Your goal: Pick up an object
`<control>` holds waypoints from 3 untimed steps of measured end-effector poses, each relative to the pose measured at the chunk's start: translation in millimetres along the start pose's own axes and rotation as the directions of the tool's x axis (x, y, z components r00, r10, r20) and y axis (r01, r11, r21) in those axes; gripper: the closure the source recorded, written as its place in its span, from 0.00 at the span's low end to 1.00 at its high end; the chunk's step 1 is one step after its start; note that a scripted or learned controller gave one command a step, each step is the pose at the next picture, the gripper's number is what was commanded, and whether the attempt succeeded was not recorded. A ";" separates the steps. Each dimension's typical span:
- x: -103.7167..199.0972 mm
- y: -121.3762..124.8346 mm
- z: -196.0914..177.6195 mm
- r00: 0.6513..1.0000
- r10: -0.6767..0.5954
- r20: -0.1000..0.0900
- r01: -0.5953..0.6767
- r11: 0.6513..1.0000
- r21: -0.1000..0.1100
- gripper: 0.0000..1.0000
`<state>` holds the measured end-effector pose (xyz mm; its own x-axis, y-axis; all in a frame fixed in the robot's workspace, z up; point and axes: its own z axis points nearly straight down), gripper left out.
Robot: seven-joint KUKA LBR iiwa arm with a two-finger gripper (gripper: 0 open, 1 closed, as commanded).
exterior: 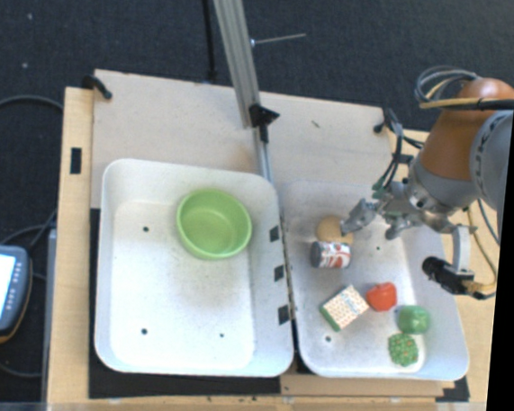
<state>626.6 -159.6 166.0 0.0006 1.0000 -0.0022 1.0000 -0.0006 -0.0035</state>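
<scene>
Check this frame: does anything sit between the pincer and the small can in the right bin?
Nothing visible does. The pincer hangs just up and right of the can, with bare bin floor between them. A tan ball touches the can's upper side, left of that path. The red piece and patterned box lie lower right.

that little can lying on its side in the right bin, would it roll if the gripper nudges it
Probably. The small can lies on its side on the flat bin floor, so a push across its axis could set it rolling. A tan rounded object touches or nearly touches it on the far side, which may block it that way. Its curved wall might also slip out of the gripper.
</scene>
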 end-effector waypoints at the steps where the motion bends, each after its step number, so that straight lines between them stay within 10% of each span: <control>1: -4.7 -4.5 62.5 1.000 0.000 -0.001 0.000 1.000 0.002 0.00; 2: -6.1 -4.4 64.8 1.000 0.001 0.000 -0.001 1.000 -0.003 0.00; 3: -7.0 -3.6 53.3 1.000 0.003 0.000 -0.003 1.000 -0.006 1.00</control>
<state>622.8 -166.7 112.7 0.0039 1.0000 -0.0026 1.0000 -0.0039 0.0023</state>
